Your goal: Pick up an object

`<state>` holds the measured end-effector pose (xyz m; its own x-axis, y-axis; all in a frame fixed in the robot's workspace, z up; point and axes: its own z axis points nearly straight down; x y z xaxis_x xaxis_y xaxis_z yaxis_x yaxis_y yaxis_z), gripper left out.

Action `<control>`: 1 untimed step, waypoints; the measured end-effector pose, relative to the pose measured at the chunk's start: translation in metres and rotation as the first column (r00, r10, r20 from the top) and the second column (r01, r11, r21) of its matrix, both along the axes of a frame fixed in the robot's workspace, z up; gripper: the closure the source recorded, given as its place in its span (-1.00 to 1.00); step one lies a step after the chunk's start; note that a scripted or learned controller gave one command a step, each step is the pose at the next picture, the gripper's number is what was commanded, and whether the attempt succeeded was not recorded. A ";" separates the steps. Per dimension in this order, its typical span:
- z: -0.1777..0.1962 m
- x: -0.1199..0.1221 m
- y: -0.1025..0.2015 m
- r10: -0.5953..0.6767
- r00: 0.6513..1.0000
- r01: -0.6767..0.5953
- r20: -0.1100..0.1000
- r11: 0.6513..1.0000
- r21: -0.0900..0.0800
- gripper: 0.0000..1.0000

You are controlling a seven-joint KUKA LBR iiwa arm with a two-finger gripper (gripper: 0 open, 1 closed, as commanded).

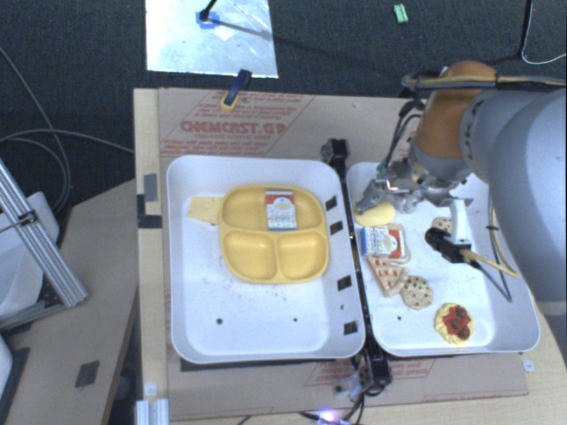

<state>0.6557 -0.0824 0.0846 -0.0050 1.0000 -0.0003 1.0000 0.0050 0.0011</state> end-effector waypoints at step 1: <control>0.013 0.002 -0.005 -0.001 1.000 0.001 0.008 1.000 -0.007 1.00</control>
